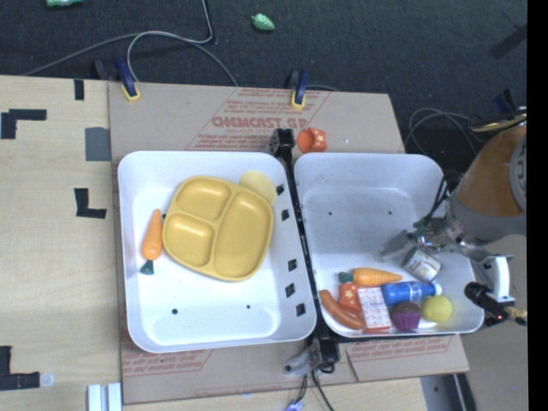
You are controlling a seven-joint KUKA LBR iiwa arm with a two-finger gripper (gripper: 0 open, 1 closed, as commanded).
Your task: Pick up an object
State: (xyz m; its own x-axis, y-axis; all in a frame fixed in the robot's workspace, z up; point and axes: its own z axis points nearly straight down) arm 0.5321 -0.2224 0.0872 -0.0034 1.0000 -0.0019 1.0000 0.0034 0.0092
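**Arm over the right bin, pile of toy food just below it**

Biggest first: the cardboard sheet (257, 114) under both bins, printed "CHEMCAST" in red near its far edge; smaller print under that, too small to read. Left bin (137, 255) holds a yellow divided plate (218, 228), w/ a pale yellow round piece (257, 182) touching its far right rim and a toy carrot (152, 236) just beside its left side. Right bin (360, 178) is where the arm (492, 187) reaches in; the gripper (419, 245) sits low over the bin's right-middle. Can't tell if jaws are released or clenched, too blurred.

Task things are all bunched at the right bin's near edge: blue bottle (409, 293), second carrot (375, 276), red-white packet (373, 308), hot dog (338, 311), yellow lemon-like piece (437, 308), purple piece (406, 317). A shiny silver item (423, 266) lies just beside the gripper, nearest to it.

My guess for a clean pick: go for the silver item or the carrot, since they're at the pile's far fringe w/ free space around. Come straight down, jaws across the narrow side. The packed middle looks risky, neighbours touching.

Packet has print, not readable. An orange-red thing (312, 139) sits outside the bins, far side.
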